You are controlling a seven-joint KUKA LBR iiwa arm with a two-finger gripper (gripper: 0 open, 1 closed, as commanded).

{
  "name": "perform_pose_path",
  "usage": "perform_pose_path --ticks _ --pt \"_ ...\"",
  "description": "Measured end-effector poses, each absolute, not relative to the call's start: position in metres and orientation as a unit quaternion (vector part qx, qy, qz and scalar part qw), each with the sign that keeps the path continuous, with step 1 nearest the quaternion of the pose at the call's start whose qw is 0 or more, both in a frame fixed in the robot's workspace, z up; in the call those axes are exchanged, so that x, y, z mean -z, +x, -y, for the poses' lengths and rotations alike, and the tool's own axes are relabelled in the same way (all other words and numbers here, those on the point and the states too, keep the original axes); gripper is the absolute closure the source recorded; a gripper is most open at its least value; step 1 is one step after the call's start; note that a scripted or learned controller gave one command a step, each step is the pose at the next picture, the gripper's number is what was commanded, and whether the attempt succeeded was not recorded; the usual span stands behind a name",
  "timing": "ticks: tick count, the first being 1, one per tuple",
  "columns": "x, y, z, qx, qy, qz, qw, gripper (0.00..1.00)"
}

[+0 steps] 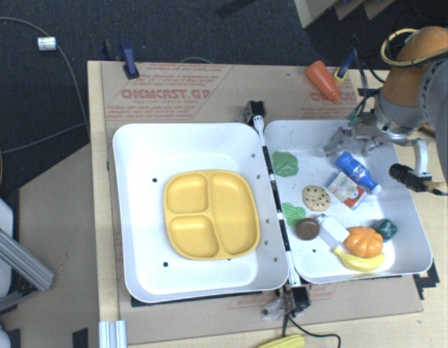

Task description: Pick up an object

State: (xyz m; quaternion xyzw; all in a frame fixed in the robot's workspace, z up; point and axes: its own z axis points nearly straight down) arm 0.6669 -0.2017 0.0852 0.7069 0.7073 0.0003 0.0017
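**A:** Blue plastic bottle with a pale cap (354, 171): is that the one to pick?

**B:** I'd judge so. It lies on its side in the right-hand white bin (416, 216), just below the grey two-finger claw (349, 138) and apart from it. Whether the claw is wide or narrow, I cannot tell.

**A:** How will it handle?

**B:** Probably light, stiff and smooth, so it may roll. Take it across the middle of the body, not at the cap.

**A:** And beyond it?

**B:** A red-and-white flat packet (345, 189) touches its lower side and could get pinched too. Further from the claw sits a round speckled cookie (314, 196). An orange toy pumpkin (364, 242) lies well apart. Farthest off, in the other bin, is a yellow divided plastic plate (209, 213).
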Motion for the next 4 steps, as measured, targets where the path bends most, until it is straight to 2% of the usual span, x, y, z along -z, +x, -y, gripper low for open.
perform_pose_path --ticks 1,2,3,4 --pt "-0.085 0.648 0.158 -0.0001 0.707 -0.708 -0.001 0.0" --pt "-0.156 0.667 0.209 -0.0004 0.707 -0.707 0.002 0.0" --pt "-0.084 0.619 0.169 0.0003 0.707 -0.707 -0.001 0.0" --pt "-0.084 0.576 0.131 0.0001 0.707 -0.707 -0.001 0.0"
